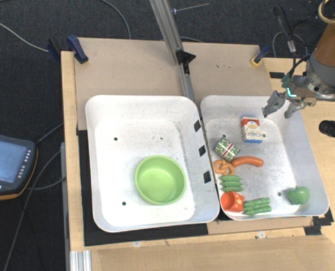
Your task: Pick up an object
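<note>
- Round lime-green plastic bowl (160, 179): sat in left shallow white bin (100, 123).
- Small white-and-orange carton (252, 130): stood upright in right white bin (311, 162), nearest target, below-left of pincer.
- Pincer (283, 105): fingers spread, empty, over bin's upper right.

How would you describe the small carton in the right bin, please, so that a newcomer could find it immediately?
Look in the right bin, at its far end below the pincer. The small carton stands there apart from the vegetables: boxy, white with a red top and a blue base.
</note>
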Tool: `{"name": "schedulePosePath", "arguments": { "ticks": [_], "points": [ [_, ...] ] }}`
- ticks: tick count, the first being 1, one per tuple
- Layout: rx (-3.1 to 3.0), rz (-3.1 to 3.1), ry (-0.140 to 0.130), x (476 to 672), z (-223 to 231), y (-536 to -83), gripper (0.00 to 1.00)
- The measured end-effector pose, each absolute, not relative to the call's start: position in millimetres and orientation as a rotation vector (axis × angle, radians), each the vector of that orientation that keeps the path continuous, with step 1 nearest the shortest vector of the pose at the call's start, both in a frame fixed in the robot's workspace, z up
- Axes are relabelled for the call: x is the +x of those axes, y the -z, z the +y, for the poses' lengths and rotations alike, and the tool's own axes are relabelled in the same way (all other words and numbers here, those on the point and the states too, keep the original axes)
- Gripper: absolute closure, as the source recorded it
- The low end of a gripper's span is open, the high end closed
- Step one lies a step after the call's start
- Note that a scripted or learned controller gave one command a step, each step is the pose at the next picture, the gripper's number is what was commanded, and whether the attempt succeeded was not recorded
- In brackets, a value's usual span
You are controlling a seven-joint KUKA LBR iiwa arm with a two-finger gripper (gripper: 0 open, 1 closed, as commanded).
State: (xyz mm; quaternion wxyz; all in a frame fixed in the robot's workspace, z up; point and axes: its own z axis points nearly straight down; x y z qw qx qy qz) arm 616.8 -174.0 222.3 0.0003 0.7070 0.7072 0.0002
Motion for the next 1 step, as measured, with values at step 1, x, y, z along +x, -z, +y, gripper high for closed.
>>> {"name": "schedulePosePath", "arguments": {
  "ticks": [1],
  "points": [
    [2.221, 2.221, -0.001, 616.8, -174.0, -222.2, 0.00]
  ]
}}
